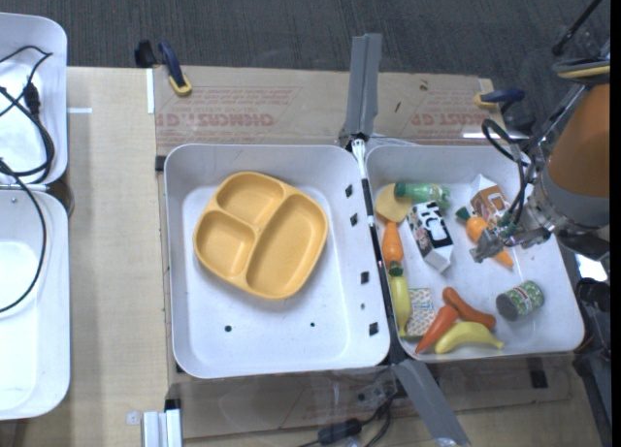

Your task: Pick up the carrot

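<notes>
1. Nearest the lens: a yellow banana (471,339) lying along the front wall of the right bin (514,350), touching a pair of red-orange pods (464,306) and close to a small tin (519,300) tipped on its side.
2. Loosely scattered rather than arranged, judging by the tilts and overlaps: a white carton (432,232) mid-bin, a green bottle (419,190) toward the back, and a long orange vegetable (391,241) tight against the dividing wall.
3. Next door, the left bin (291,329), carrying a yellow divided plate (260,234) and well apart from the work.
4. Reaching in from the right and dipping low into the right bin: the gripper (493,243), placed so, most likely, to come down straight over its target.
5. Directly beneath it, apparently, the carrot (474,228): orange showing at the upper left of the gripper and again at its lower right, middle hidden, lying on a slant between the carton and the tin.
6. Open, closed or clamped on the carrot: cannot tell, too small and too dark to read.
7. Probable step: the grasp itself, lift not yet made.
</notes>
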